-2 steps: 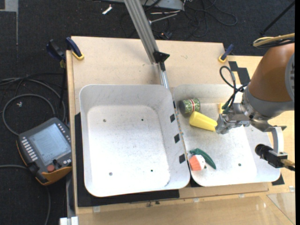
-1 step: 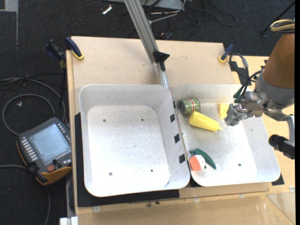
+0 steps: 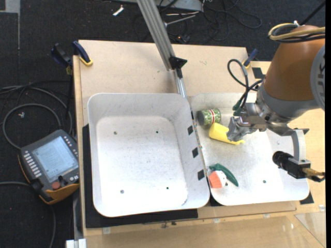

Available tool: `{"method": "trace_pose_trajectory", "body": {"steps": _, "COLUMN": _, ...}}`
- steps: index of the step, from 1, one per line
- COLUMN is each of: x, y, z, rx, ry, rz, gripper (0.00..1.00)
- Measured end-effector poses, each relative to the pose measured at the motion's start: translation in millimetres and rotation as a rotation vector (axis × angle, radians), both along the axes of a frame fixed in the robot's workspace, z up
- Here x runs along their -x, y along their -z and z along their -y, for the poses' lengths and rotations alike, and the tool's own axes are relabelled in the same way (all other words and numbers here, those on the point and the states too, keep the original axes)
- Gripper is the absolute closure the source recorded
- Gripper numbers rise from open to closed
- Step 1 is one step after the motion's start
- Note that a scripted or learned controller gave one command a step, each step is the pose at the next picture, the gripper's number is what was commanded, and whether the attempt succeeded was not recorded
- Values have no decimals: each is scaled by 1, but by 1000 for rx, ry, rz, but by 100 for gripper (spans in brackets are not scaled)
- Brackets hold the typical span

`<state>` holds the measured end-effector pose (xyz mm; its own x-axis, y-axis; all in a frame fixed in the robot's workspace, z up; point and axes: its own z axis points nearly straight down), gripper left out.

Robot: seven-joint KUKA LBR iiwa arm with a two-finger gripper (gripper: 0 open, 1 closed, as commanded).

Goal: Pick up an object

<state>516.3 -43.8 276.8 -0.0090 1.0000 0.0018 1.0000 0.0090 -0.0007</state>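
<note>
We see a light wooden bench (image 3: 134, 68) standing on a dark carpet floor (image 3: 36, 45), where many black cables (image 3: 20, 107) lie around. At the left of the bench, on the floor, there is a teach pendant (image 3: 50, 164) with a grey screen and an orange underside. A metal pole (image 3: 158, 27) goes from the back of the room down to the place where the two bins meet. Blue and yellow clamps (image 3: 77, 53) hold the bench at its back left corner.

The left bin (image 3: 103, 107) is white with small dark specks. The right bin (image 3: 279, 190) carries three things. A yellow object (image 3: 220, 133), smooth and a little wedge-shaped, lies near the back left corner of this bin. Just behind it lies a green can (image 3: 211, 116) on its side. Near the front left corner we see a small orange and white toy with a green leaf (image 3: 221, 177).

The gripper (image 3: 239, 130) is low over the right bin, at the right end of the yellow object and seeming to touch it. We cannot tell if the jaws are wide or narrow, since the wrist covers them
</note>
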Motion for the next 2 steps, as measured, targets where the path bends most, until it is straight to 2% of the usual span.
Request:
{"method": "trace_pose_trajectory", "body": {"steps": 1, "x": 5, "y": 22, "z": -54, "rx": 0, "ry": 1, "rz": -2, "gripper": 100}}
{"method": "trace_pose_trajectory", "body": {"steps": 2, "x": 4, "y": 21, "z": -109, "rx": 0, "ry": 0, "rz": 0, "gripper": 100}}
